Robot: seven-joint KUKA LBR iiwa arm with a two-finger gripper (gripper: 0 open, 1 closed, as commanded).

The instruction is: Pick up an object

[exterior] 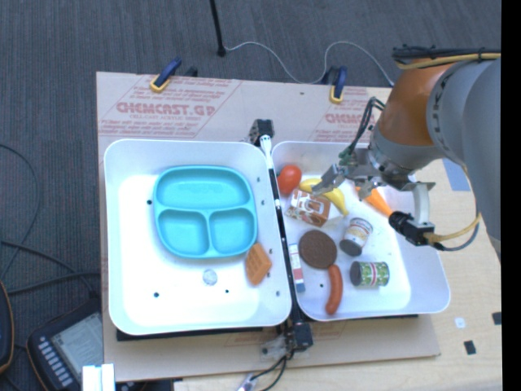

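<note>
Camera view: nearest in the right bin (423,292) lie a red sausage (334,288) and a green-labelled can (370,274), both small and light; the can is rigid and best taken across its round sides. At 12 o'clock from them a brown disc (318,249) and a small jar (356,236) are crowded close. Farther on, the gripper (335,177) hovers over a banana (327,192), soft and curved, beside a tomato (289,177); whether the jaws are spread cannot be told. A blue tray (203,210) sits in the left bin (130,243).
</note>
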